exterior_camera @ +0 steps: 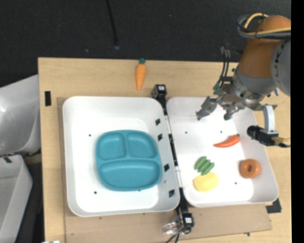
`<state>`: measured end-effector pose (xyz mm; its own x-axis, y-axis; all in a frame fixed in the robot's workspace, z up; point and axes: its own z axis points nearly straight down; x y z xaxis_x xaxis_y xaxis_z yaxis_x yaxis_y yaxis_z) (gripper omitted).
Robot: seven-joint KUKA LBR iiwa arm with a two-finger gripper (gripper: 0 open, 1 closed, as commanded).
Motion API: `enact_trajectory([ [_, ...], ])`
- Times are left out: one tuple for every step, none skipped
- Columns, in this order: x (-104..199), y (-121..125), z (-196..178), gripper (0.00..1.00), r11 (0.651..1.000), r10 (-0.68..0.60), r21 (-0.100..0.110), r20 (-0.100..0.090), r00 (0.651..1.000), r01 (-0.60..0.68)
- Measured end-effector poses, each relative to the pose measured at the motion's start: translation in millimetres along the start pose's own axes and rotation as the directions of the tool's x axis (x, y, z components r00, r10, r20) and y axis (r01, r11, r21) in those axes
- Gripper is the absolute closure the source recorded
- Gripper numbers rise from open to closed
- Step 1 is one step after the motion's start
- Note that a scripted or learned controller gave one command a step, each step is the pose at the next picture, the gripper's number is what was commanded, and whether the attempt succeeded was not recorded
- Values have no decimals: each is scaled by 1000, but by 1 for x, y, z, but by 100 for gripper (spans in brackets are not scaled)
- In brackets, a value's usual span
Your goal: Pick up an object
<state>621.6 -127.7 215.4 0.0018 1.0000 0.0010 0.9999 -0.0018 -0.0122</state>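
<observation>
My gripper (pixel 215 110) hangs over the back of the right bin (pixel 190 113), fingers spread apart with nothing between them. In front of it lies a red chili pepper (pixel 227 142). Farther forward sit a green toy vegetable (pixel 204 164), a yellow toy fruit (pixel 205 182) touching it, and a brown donut (pixel 250 168) at the right. An orange carrot (pixel 140 74) lies on the bench behind the left bin.
The left bin (pixel 81 115) holds a blue divided plate (pixel 127 160). A black clip (pixel 158 91) sits at the back where the bins meet. The orange-banded arm (pixel 261 54) rises at the right. A white object (pixel 10 115) stands left of the bench.
</observation>
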Motion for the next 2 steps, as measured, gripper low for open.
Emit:
enact_trajectory([
  [0,3,-8,0,1000,-2,-13,1,1000,2],
  [1,7,35,0,1000,-2,-9,2,1000,2],
])
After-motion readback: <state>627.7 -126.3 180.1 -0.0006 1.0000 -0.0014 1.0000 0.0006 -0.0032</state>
